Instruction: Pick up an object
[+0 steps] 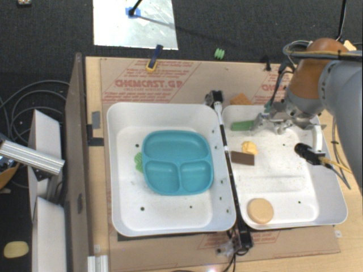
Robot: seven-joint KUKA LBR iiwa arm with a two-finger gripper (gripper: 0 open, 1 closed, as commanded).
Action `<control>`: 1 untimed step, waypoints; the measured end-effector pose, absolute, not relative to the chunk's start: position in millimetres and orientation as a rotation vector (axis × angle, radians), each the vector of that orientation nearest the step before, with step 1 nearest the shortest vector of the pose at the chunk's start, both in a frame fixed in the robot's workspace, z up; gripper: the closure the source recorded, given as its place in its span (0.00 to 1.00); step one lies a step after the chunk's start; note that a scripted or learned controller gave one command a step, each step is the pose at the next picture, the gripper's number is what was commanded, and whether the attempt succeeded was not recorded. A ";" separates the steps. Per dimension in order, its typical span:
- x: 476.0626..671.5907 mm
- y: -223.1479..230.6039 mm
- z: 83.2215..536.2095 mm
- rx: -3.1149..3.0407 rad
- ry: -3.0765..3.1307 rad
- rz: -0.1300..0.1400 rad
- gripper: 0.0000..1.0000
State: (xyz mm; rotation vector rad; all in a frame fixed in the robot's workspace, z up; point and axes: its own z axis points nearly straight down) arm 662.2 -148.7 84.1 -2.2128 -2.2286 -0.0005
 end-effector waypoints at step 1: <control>668.2 -101.0 83.9 -2.212 -2.227 0.004 0.00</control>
